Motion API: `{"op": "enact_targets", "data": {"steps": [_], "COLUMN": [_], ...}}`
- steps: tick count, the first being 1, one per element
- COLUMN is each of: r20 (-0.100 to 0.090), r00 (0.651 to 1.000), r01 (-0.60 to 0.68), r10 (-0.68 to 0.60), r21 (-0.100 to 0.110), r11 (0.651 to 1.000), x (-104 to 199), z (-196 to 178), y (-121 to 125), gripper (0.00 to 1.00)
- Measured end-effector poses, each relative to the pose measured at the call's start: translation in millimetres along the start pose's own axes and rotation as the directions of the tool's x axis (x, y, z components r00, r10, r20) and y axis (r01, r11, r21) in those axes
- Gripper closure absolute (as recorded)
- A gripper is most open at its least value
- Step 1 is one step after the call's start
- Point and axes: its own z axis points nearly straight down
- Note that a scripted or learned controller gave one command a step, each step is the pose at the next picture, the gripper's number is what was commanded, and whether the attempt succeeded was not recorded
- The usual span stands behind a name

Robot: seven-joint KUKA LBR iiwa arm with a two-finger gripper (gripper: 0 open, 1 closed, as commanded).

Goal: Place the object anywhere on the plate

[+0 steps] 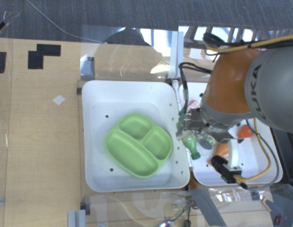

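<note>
A green divided plate (139, 144) lies in the left white bin (97, 126), tilted on the bin floor. To the plate's right, past the wall shared by the two bins, the grey and orange arm (241, 86) bends low over the right bin (260, 167), with the gripper (188, 126) just beside that wall. A small green object (190, 144) sits right under the gripper, also to the plate's right; whether it is gripped cannot be told. An orange item (223, 149) lies farther right of the plate.
</note>
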Motion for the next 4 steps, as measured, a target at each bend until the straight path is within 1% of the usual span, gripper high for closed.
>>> {"op": "enact_targets", "data": {"steps": [1, 2, 3, 4], "r20": [0.0, -0.001, 0.0, -0.001], "r00": [1.0, 1.0, 1.0, 1.0], "r01": [0.001, -0.001, 0.002, 0.003], "r10": [-0.001, 0.001, -0.002, -0.003], "r21": [0.002, 0.0, 0.002, 0.0], "r11": [1.0, 1.0, 1.0, 1.0], "x": [53.3, 2.7, 51.9, 56.0], "z": [23.5, 33.7, 54.8, 17.5], "y": [-0.6, -0.2, 32.8, -0.4], "gripper": [1.0, 1.0, 1.0, 1.0]}}
